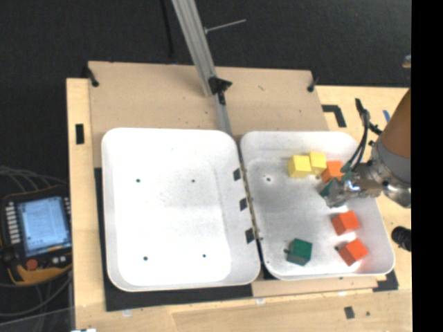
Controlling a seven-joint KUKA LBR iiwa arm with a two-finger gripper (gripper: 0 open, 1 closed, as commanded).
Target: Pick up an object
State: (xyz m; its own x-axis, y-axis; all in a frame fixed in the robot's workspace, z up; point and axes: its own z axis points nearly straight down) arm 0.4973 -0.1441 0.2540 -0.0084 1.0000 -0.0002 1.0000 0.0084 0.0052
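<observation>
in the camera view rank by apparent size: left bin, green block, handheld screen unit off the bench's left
1. left bin, by far the largest
2. handheld screen unit
3. green block, the smallest

The order is clear, with no close calls.

Left bin: beside right bin, touching.
Right bin: two blocks at back, a block in front, two blocks at right.
Gripper: over right bin's right half.

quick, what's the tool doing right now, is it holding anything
Tool: cannot be told; it sits low in the right bin beside an orange block, with nothing visibly held.
</observation>
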